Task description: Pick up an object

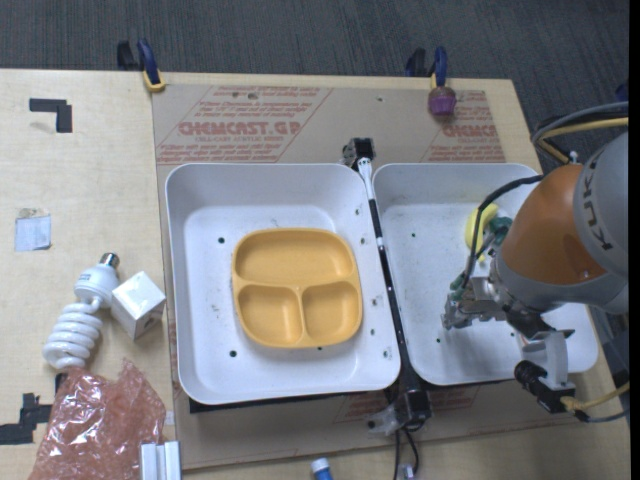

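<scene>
A yellow divided plate [297, 287] lies flat in the middle of the left bin [190, 208]. In the right bin [420, 208] a small yellow-green object [478, 229] shows beside the arm, which hides part of it. My gripper [461, 311] hangs low over the right bin's floor, in its right half and just in front of that object. The grey wrist and orange band [545, 238] cover the bin's right side. I see nothing held in the gripper.
Left of the bins, on the bench, lie a spiral light bulb [82, 313], a white cube [138, 303] and crumpled pinkish plastic [95, 423]. A purple piece [442, 100] and blue clamps [148, 63] sit at the board's far edge. Cables [405, 423] trail at the front.
</scene>
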{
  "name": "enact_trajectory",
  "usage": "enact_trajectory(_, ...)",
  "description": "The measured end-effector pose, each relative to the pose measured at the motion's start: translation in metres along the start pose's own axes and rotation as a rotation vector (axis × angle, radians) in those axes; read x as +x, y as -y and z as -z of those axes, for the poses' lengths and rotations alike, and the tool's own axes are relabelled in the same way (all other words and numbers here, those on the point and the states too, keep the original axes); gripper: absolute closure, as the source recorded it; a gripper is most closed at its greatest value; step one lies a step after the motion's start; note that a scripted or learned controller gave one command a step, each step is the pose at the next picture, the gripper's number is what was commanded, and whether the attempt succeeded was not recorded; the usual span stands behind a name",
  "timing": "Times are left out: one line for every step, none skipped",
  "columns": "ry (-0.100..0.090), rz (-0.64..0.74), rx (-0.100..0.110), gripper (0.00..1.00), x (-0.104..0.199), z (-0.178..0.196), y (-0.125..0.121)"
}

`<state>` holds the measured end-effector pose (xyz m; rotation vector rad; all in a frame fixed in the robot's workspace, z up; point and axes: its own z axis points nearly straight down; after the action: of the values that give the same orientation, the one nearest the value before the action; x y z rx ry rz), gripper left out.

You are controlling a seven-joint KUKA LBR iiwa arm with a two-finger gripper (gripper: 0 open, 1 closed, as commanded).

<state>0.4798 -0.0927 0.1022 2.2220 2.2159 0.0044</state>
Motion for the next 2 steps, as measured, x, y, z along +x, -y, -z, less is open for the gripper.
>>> enact_trajectory(0.0, 0.004, 0.003, 1.0, 0.069, 0.09, 0.001)
enact_trajectory(0.001, 0.002, 0.004, 1.0, 0.038, 0.09, 0.002)
